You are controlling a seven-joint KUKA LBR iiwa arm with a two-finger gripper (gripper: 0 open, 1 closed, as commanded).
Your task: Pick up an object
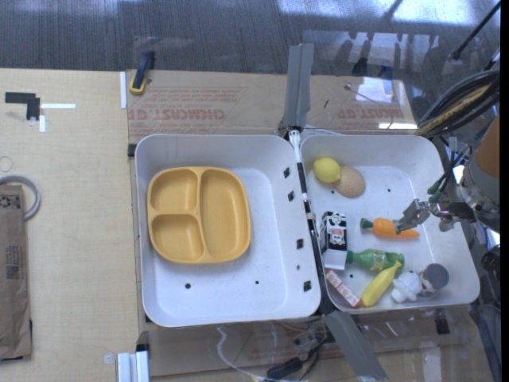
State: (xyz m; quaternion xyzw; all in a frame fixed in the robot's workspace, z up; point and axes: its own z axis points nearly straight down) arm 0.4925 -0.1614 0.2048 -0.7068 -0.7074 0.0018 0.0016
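The right bin [398, 153] holds several small things. An orange carrot [388, 228] lies near its middle, with a yellow lemon [326, 169] and a tan egg-shaped thing [351, 183] at the back. A black-and-white carton [335, 231] stands by the left wall. Toward the front lie a green bottle [374, 258], a yellow banana [380, 283], a white toy [406, 286] and a grey round piece [434, 276]. My gripper [429, 215] hangs at the bin's right side, just right of and above the carrot. It is open, with nothing between its fingers.
A yellow divided plate [199, 213] lies in the left bin [238, 301]. A raised divider [305, 213] separates the two bins. Black and yellow cables [461, 102] hang at the right behind the arm. A brown paper bag [12, 277] lies on the bench far left.
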